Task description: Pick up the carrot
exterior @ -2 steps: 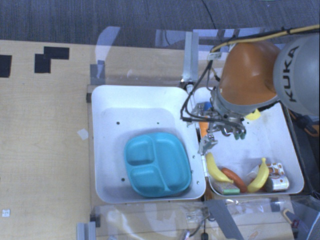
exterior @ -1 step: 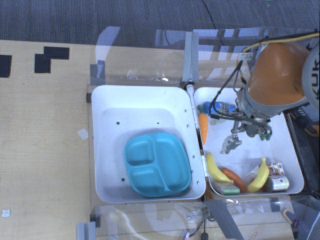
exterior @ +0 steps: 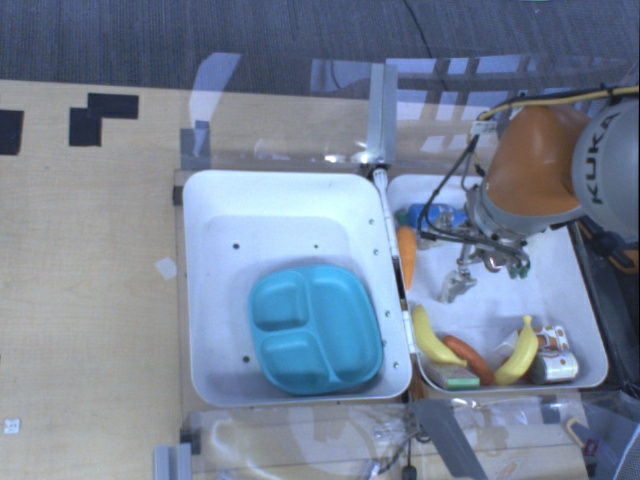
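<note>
Right bin [exterior: 590, 313], near edge: you see two bananas [exterior: 432, 336], a red sausage-like item [exterior: 468, 356] and a small can [exterior: 556, 366] crowded together. Mid-floor bare. Gripper [exterior: 487, 271]: hangs above it, fingers apart, holding nothing. Carrot [exterior: 406, 256]: against the left wall, upright. Left bin [exterior: 215, 268]: teal divided plate [exterior: 314, 328].

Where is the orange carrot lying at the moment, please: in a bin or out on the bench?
In the right white bin: the orange carrot lies lengthwise against its left wall.

Arm [exterior: 600, 158] cut off at right edge
</note>
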Controlling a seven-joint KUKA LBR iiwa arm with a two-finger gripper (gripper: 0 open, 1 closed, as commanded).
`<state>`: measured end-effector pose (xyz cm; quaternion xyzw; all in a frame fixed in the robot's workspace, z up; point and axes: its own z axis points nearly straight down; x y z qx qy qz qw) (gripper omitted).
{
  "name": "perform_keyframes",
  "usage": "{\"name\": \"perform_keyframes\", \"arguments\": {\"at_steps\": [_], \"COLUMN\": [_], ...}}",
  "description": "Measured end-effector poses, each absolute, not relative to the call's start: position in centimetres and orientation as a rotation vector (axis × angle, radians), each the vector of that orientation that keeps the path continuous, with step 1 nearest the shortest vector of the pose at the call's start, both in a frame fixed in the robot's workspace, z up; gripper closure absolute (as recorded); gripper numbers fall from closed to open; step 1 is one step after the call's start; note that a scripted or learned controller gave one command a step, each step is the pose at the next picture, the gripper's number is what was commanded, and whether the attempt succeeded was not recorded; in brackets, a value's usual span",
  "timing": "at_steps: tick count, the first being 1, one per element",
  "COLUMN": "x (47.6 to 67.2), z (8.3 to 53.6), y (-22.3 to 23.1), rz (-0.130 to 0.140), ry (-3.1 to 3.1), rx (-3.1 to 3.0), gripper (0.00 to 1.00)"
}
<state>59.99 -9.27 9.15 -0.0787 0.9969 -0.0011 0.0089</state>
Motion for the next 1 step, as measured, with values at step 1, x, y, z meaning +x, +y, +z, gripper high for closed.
{"name": "perform_keyframes", "arguments": {"at_steps": [1], "x": [60.22], "z": [10.45], "y": [-9.17], "rz": [-0.002], "ry": [3.108], "rx": [-0.242], "gripper": [1.0]}}
